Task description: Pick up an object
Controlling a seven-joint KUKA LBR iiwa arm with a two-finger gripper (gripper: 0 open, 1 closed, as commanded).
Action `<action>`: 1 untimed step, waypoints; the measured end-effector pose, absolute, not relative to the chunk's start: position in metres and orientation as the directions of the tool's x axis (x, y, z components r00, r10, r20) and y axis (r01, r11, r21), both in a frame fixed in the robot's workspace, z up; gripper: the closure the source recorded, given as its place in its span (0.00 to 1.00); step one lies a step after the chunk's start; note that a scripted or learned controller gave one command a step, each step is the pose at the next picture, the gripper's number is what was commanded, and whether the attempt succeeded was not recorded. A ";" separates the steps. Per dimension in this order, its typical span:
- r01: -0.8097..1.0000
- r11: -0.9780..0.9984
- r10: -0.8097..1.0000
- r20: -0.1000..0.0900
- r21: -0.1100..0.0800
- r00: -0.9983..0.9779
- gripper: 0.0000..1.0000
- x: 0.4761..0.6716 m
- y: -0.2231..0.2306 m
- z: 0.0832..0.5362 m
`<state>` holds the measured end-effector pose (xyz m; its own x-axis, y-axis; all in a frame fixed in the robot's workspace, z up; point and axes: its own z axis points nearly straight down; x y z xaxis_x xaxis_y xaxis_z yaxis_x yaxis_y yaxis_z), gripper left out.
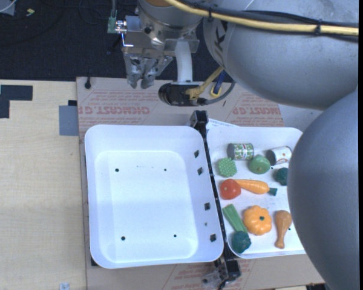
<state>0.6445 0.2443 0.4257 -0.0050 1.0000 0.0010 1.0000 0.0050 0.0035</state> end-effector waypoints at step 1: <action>1.000 0.006 1.000 0.000 0.000 -0.006 1.00 0.643 0.245 0.462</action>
<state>0.6435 0.2445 0.4625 -0.0062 1.0000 -0.0001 1.0000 0.0062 0.0005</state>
